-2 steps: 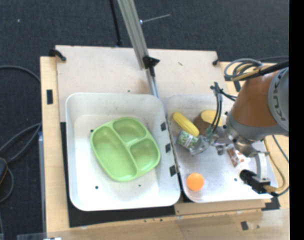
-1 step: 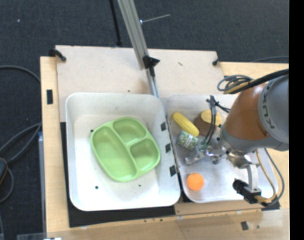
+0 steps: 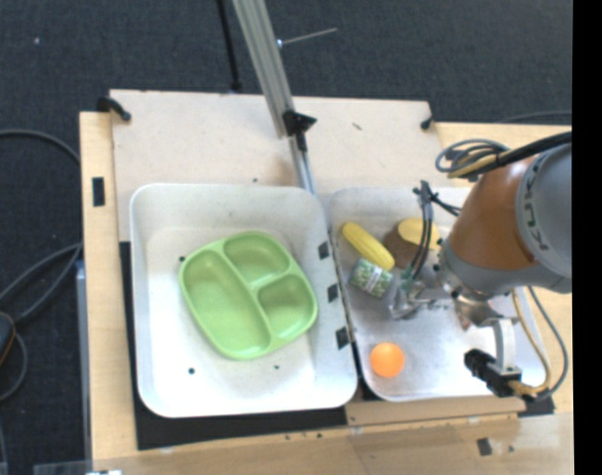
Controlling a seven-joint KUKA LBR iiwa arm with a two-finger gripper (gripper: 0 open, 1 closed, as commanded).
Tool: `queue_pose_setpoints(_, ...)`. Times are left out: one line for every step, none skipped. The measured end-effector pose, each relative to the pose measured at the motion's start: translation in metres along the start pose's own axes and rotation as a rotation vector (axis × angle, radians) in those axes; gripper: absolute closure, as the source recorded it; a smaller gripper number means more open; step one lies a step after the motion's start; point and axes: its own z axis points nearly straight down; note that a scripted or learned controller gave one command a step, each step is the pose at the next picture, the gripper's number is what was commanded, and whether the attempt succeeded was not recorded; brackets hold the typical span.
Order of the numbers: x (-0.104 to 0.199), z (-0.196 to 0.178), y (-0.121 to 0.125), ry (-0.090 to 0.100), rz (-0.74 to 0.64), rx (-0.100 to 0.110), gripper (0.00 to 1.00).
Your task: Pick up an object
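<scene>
The claw [image 3: 405, 300] sits low in the right bin [image 3: 435, 384], just right of a small green-labelled jar [image 3: 372, 278]; whether it is clenched or released I cannot tell. A yellow banana [image 3: 367, 244] lies just beyond the jar, an orange ball [image 3: 386, 360] nearer. The left bin [image 3: 157, 384] holds a green divided plate [image 3: 248, 293]

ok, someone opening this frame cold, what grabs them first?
Probably the green divided plate, lying alone in the left bin. Next the grey and orange arm coming in from the right, with its gripper down in the right bin beside a small jar. Around it are a yellow banana and, near the front edge, an orange ball.
</scene>
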Motion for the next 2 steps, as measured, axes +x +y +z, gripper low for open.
queue_pose_setpoints(-0.002,-0.043,0.003,-0.002,-0.009,-0.002,1.0)
queue_pose_setpoints(-0.009,-0.089,0.004,-0.002,-0.009,-0.003,1.0)
